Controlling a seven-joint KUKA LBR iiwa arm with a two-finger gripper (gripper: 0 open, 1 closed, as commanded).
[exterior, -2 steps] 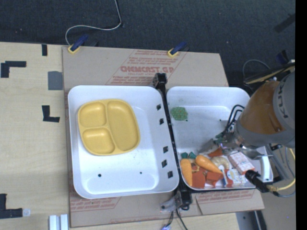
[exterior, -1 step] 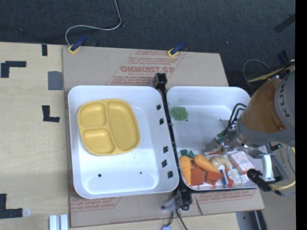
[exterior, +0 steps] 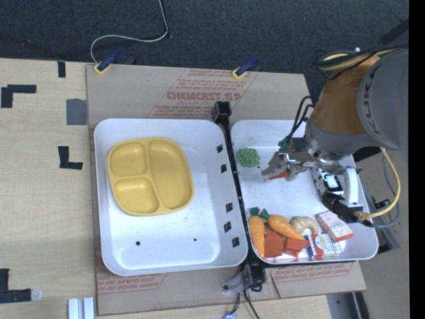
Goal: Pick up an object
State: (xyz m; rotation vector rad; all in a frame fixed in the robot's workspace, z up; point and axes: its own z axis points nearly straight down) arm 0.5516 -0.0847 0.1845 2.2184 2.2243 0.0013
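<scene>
While the arm [exterior: 355, 105] reaches in from the right, its gripper [exterior: 282, 167] hangs low over the right bin [exterior: 265, 130], upper middle part. Fingers: cannot tell if spread or pinched, too small and blurred; something reddish shows at the tips, unclear what. Broccoli [exterior: 248, 157] sits just left of the gripper, apart from it, roundish, no clear long axis. Toys crowd the bin's near edge: one carrot [exterior: 256, 235] at left, long axis running near-to-far, greens at the far end; second carrot [exterior: 285, 226] just right of it, lying diagonal, tip toward lower right. Red block [exterior: 284, 246] below them, touching. Small carton [exterior: 333, 225] at right, near the bin's corner. Left bin [exterior: 159, 254] holds a yellow plate [exterior: 150, 176] with three compartments, in its far half. Both bins rest on cardboard [exterior: 192, 95].
</scene>
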